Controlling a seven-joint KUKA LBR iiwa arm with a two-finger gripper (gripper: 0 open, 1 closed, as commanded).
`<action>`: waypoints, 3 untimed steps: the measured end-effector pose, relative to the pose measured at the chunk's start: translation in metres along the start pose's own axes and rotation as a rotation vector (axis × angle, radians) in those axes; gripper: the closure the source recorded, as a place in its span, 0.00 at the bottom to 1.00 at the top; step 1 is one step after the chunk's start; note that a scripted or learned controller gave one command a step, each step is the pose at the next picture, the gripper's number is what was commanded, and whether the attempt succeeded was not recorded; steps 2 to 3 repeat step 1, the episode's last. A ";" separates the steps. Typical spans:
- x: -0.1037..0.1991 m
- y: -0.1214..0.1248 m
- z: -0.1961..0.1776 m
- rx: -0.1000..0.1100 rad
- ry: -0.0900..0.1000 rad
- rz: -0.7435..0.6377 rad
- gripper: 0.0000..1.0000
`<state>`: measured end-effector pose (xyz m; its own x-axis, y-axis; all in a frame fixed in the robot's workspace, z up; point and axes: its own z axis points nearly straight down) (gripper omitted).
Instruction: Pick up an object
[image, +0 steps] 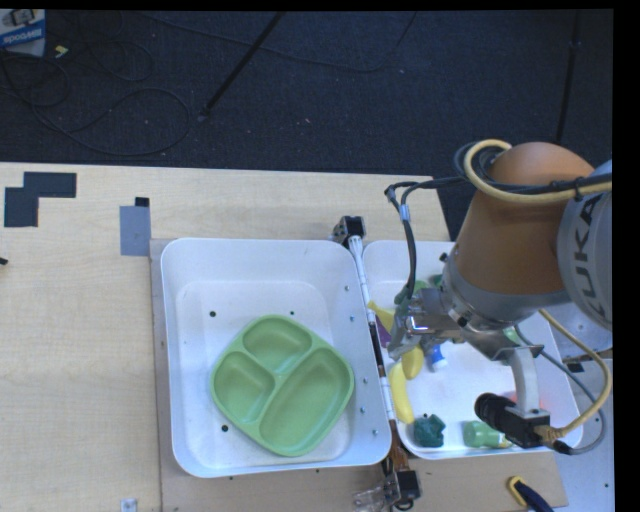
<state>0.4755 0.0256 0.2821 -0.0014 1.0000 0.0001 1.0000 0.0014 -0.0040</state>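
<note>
The left bin (180, 300) holds a green divided plate (283, 385), lying flat and well apart from the arm; the right bin (385, 262) holds the candidate objects: a yellow banana-shaped piece (401, 392) along its left wall, a dark green lump (430, 431) and a light green item (483, 435) near its front edge. The gripper (412, 335) hangs over the right bin's left part, just above the yellow piece, and whether it is spread or pressed together cannot be told, since the wrist covers it. To perform the step well, centre on one isolated object, preferably the yellow piece, descend vertically clear of the bin wall, and close only when the object sits between the tips.
</note>
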 end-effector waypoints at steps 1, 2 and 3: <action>0.053 0.000 0.005 0.001 -0.001 0.000 1.00; 0.053 0.000 0.005 0.001 -0.001 0.000 1.00; 0.053 0.000 0.005 0.001 -0.001 0.000 1.00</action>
